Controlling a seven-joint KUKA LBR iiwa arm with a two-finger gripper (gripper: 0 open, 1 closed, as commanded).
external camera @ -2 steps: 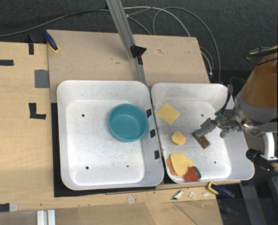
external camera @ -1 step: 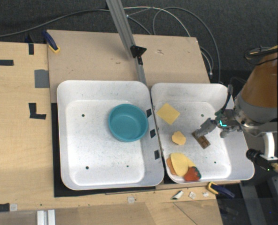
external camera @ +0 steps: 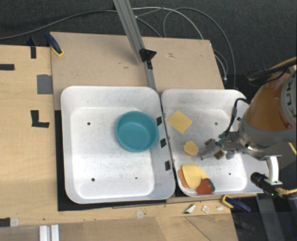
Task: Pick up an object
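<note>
A: Two white bins on the bench [external camera: 18, 134]. Left bin [external camera: 78, 185]: one teal bowl [external camera: 136, 130], upright, near the wall it shares with the other. Right bin [external camera: 229, 102]: one pale yellow square block [external camera: 179, 121], one small yellow lump [external camera: 190, 147], one yellow slice [external camera: 192, 175] with a red piece [external camera: 205, 186] touching it at the near corner.

B: Gripper?

A: Gripper [external camera: 212, 150] low over the right bin, just beside the small yellow lump, to its right. Nothing seen between the fingers. Whether they are apart or together, I cannot tell; the tips are dark and small.

B: Step in hand?

A: Approach, by my judgement; no pickup made yet. Nearest candidate is the lump. Next move calls for a short shift toward it, fingers straddling it, then a close and lift.

B: Obstructions?

A: Lump lies apart from its neighbours, so little crowding. A grey pole [external camera: 133, 29] crosses above the bins' far edge, and cables [external camera: 208, 24] lie beyond, both well apart from the work.
</note>
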